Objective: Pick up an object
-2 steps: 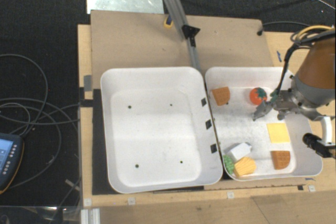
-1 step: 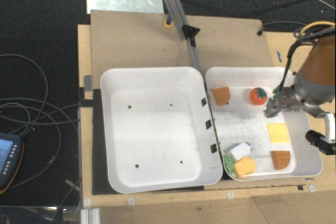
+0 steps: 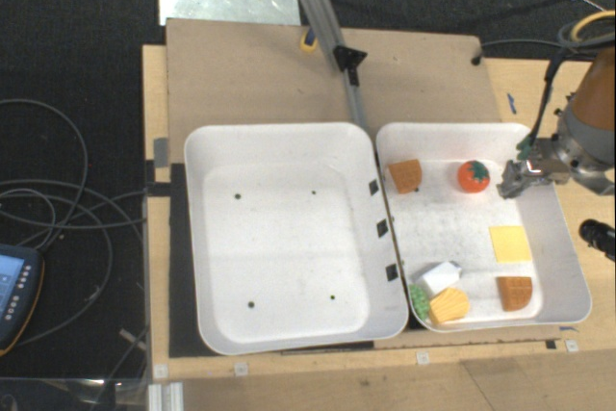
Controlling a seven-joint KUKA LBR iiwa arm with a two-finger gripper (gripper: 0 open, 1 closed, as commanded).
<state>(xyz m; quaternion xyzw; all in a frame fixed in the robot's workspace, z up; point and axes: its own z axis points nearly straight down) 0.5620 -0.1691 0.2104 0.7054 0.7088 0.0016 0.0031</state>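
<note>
On the bench [image 3: 250,82] we see two white bins side by side. The left bin [image 3: 279,236] shows only its white floor with a few small dark dots. The right bin [image 3: 549,207] carries the objects. Near its far edge lies a small orange-brown block [image 3: 405,175], and just to the right of it a round red tomato-like toy [image 3: 473,176] with a dark green top. A flat yellow square [image 3: 509,244] lies near the right wall, and below it an orange-brown block [image 3: 515,293]. In the near left corner a white piece [image 3: 441,277], a yellow wedge [image 3: 449,305] and something green [image 3: 420,301] sit close together.

The hand [image 3: 515,176] hangs over the right bin, just beside the red toy. We cannot tell how far its fingers are apart, and we see nothing held in it.
</note>
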